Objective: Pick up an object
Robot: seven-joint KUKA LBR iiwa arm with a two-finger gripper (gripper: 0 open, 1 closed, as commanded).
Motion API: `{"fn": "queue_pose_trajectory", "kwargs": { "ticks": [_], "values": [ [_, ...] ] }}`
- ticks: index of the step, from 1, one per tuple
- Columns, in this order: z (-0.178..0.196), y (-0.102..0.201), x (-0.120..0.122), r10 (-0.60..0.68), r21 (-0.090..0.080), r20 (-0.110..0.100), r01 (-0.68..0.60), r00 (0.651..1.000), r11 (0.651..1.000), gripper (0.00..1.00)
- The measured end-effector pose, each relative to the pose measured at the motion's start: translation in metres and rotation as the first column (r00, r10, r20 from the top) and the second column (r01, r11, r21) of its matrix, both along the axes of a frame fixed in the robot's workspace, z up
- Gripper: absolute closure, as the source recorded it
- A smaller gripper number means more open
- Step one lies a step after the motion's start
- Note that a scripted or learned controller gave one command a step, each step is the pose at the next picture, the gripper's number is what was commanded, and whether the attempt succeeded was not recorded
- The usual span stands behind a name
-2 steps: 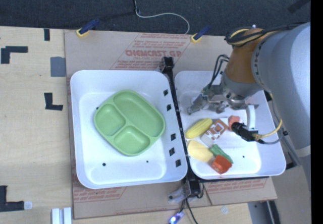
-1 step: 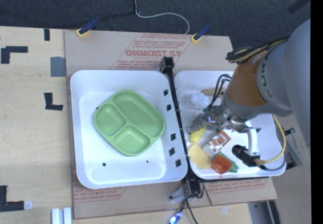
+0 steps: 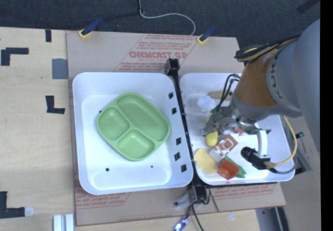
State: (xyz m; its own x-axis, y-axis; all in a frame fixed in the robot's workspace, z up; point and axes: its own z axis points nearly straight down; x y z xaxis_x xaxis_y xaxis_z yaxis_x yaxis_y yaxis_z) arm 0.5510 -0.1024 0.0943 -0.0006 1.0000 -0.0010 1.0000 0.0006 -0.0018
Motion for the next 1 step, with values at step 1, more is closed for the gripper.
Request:
{"fn": "queue_pose_trajectory", "kwargs": {
  "ticks": [1],
  "values": [
    [0.0954, 0.0784, 0.0443, 0.009, 0.002, 0.010, -0.009, 1.000, 1.000, 1.00]
  ]
}}
